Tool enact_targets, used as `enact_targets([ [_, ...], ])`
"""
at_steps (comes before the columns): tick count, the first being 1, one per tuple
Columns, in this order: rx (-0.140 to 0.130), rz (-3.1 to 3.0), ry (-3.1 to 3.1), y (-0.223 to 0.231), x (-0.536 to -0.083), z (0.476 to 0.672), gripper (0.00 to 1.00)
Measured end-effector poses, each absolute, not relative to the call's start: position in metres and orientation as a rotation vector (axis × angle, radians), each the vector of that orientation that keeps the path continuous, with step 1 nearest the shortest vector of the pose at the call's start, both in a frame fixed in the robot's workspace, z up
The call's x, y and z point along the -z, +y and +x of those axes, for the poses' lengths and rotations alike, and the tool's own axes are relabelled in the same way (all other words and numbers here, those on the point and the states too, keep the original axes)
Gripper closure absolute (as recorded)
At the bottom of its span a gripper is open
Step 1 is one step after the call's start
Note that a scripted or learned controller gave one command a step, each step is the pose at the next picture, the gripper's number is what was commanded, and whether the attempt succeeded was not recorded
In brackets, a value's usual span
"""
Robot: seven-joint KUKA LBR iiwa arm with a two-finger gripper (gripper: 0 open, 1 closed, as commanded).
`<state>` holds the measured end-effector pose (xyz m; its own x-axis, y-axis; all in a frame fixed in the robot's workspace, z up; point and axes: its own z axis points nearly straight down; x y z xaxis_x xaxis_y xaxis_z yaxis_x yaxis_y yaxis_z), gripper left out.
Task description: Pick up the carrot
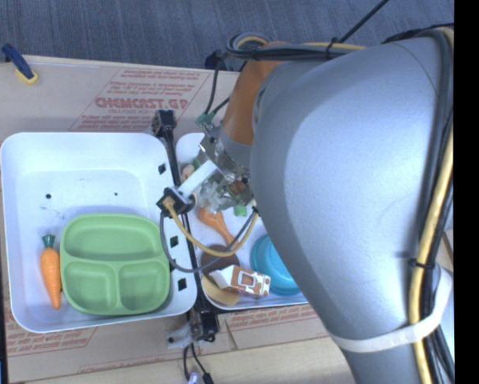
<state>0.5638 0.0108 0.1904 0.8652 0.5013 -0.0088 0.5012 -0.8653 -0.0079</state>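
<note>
The carrot [50, 272], orange with a green top, lies lengthwise in the left bin [15, 174] along its left wall, just left of a green divided plate [115, 264]. My gripper [213, 187] hangs over the left part of the right bin, near the wall shared by the two bins and far to the right of the carrot. The bulky grey arm [343, 182] hides most of the right bin. Nothing can be made out in the gripper.
In the right bin [193, 144] lie an orange spoon-shaped piece [217, 223], a blue bowl [273, 269], and a small printed box [249, 282] on a brown item. Black cables [181, 238] run along the divider. Brown cardboard lies under both bins.
</note>
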Motion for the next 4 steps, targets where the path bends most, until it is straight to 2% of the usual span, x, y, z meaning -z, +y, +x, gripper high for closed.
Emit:
enact_targets([
  [1,-0.017,-3.027,-0.813,0.011,-0.19,0.564,0.0],
  [2,-0.029,-3.078,-0.591,-0.02,-0.19,0.546,0.0],
  [3,-0.024,-3.116,-0.34,-0.038,-0.19,0.474,0.0],
  [4,-0.016,-3.11,-0.39,-0.081,-0.19,0.533,0.0],
])
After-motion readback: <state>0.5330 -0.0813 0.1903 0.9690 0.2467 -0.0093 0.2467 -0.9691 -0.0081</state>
